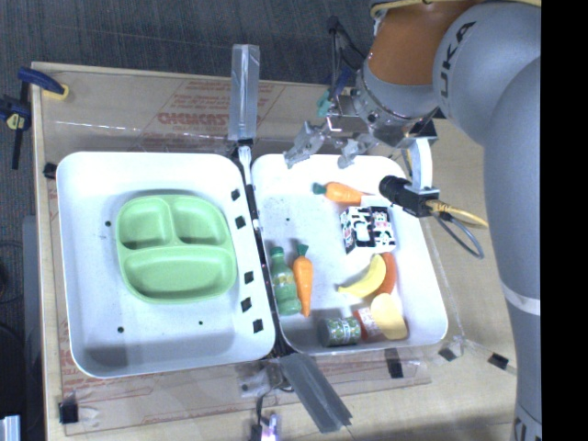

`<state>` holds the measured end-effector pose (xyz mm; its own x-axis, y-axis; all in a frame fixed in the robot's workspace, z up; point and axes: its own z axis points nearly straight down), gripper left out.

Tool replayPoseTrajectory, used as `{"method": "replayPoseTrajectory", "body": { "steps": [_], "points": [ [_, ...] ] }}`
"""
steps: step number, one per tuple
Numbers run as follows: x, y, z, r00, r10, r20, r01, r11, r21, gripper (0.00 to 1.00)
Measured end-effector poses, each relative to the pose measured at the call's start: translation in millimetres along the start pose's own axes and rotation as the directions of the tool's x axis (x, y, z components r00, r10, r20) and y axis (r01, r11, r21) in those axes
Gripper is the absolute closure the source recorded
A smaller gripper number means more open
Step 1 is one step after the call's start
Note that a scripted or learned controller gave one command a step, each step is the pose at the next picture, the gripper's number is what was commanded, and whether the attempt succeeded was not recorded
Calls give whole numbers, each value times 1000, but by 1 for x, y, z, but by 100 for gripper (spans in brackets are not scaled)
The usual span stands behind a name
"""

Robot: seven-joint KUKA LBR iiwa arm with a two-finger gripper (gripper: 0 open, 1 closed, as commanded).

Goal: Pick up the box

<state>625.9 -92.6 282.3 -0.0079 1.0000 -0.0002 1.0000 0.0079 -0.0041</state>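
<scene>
the tool (323, 151) hangs spread and holding nothing over the far rim of the right bin (276, 246) — the box (368, 228), black-and-white patterned, lies mid-bin just beyond a banana (364, 278), not yet grasped.

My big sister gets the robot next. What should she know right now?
Gripper: open, holding nothing, up over the far edge of the right bin.
Box: the black-and-white patterned one, lying flat in the right bin, between a carrot on its far side and the banana on its near side.
Left bin: holds a green divided tray.
Done: nothing yet; the box is untouched.
Left: bring the gripper over the box, lower it, close on it and lift.
</scene>
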Motion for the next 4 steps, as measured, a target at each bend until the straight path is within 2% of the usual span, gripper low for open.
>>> {"method": "replayPoseTrajectory", "body": {
  "steps": [1, 2, 3, 4],
  "points": [
    [-13, 14, 85, 999, -44, 1, 44, 999, 0, 0],
    [-33, -27, 190, 959, -283, 8, 283, 959, -1, 0],
    [-30, -26, 180, 957, -290, 7, 290, 957, -4, 100],
    [-30, -25, 169, 955, -295, 10, 295, 955, -6, 100]
  ]
}}
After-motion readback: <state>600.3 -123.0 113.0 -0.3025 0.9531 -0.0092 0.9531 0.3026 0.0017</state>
